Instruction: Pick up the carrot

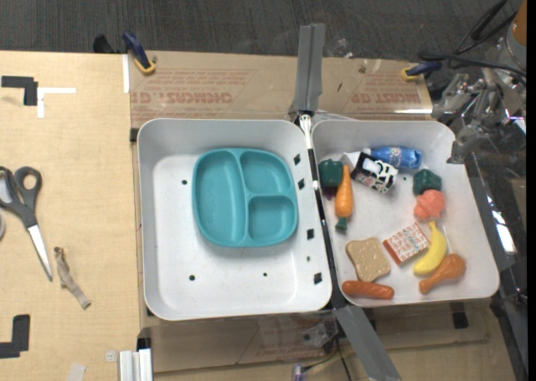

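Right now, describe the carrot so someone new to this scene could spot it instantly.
Look in the right bin, the one full of toy food, along its left wall. The carrot lies there lengthwise, just below a dark green pepper and above the bread slice. It is the slim orange cone with a green tip at its lower end, unlike the rounder red sausage at the bin's front.

The arm [490, 111] at the right edge is cut off and blurred. Its gripper's fingers cannot be made out among the cables.

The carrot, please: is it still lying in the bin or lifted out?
Lying in. The carrot rests flat on the floor of the right bin, near its left wall, beside a green toy.
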Controlling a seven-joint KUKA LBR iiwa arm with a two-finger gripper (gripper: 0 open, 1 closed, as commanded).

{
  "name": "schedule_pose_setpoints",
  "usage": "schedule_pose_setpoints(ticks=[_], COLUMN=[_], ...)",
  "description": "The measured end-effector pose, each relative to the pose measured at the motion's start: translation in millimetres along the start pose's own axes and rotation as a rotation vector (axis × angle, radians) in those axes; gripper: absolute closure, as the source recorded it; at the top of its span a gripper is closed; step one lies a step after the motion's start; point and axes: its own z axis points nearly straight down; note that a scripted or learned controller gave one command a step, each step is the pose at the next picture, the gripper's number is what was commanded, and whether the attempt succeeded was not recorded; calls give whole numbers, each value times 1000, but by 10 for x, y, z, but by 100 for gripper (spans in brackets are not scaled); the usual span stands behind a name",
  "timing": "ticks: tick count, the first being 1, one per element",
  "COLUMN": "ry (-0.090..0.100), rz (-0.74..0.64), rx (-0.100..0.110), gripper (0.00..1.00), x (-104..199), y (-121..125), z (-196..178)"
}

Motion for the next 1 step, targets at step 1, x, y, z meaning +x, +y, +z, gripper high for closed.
schedule_pose_setpoints(ticks=[1], ry=[0], rz=[-28], rx=[0], gripper=[0], x=[-89], y=[182], z=[1678])
